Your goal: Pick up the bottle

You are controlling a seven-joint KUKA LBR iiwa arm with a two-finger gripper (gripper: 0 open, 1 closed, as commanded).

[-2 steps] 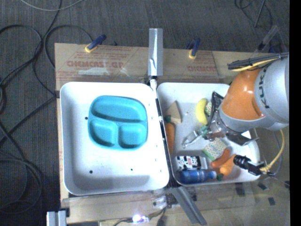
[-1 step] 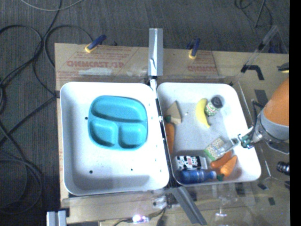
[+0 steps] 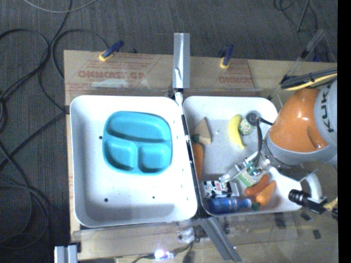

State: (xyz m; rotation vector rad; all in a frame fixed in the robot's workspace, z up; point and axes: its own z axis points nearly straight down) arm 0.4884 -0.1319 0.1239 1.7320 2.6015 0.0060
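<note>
One blue bottle (image 3: 228, 204) lies on its side along the near wall of the right bin (image 3: 263, 104), its cap end pointing toward the arm's side of the bench. Just above its left end sits a small black-and-white printed item (image 3: 216, 188), and touching or nearly touching its cap end are two orange carrots (image 3: 260, 191) lying at a slant. The gripper (image 3: 241, 173) hangs directly above this cluster, over the carrots and the bottle's right half, with a small green-and-white thing close under it; whether its jaws are apart or together cannot be told from this angle, and nothing can be seen held between them. The grey arm with its orange band (image 3: 299, 125) fills the right side of that bin. Farther back in the same bin lie a yellow banana (image 3: 236, 131) with a small green-labelled jar (image 3: 246, 126) just beside it, a tan wedge-shaped block (image 3: 203, 129), and another orange carrot (image 3: 198, 156) along the left wall. The left bin (image 3: 82, 201) holds a blue three-compartment tray (image 3: 138, 142), well apart from the bottle.
</note>
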